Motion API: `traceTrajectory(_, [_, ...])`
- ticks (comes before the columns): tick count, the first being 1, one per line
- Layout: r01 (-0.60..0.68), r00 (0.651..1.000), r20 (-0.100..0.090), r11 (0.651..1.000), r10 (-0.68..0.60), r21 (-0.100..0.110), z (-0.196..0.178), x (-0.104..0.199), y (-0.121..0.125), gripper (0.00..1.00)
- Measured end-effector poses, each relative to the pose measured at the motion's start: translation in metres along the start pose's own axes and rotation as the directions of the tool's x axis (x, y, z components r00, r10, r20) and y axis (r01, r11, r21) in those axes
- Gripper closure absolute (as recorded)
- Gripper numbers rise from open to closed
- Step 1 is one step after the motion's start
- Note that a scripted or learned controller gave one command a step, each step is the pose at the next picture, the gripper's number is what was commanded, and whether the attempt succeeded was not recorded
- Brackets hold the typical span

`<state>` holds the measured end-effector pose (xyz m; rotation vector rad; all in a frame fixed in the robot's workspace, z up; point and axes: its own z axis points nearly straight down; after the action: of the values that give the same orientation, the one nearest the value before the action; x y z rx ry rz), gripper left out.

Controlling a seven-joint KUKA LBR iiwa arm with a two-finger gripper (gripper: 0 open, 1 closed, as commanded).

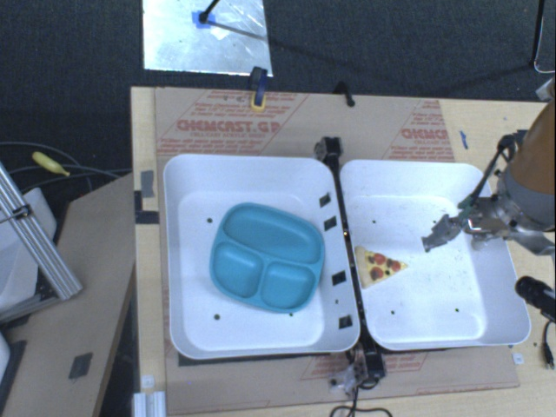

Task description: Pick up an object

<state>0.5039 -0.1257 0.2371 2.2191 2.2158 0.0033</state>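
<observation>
You see the small toy pizza slice with red toppings (pixel 380 267) lying in the right shallow white bin (pixel 452 324), near its left wall, just below-left of the end effector (pixel 437 237), apart from it. Its grip state: cannot tell. The brown cardboard-covered tabletop (pixel 373 115) sits over dark carpet (pixel 69 50).

two shallow white bins side by side on a cardboard-covered worktop (pixel 287 115). in the left bin (pixel 187 233), a blue divided plate (pixel 267 256) lying flat near the middle. in the right bin (pixel 469 320), a toy pizza slice (pixel 379 266) close to the divider on the left side, flat on the floor. reaching in from the right, the grey arm (pixel 530 181), with its jaws (pixel 439 235) poised over the right bin, up and right of the pizza slice, apart from it.
</observation>
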Motion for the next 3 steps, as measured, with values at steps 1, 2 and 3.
traceTrajectory(1, [-0.001,1.0,0.001,1.0,0.001,0.0,-0.027,-0.038,-0.017,0.0])
traceTrajectory(2, [0.015,1.0,-0.007,1.0,-0.015,0.007,0.028,0.071,-0.017,0.0])
traceTrajectory(3, [0.012,1.0,-0.003,1.0,-0.012,-0.005,-0.006,0.11,0.057,0.0])
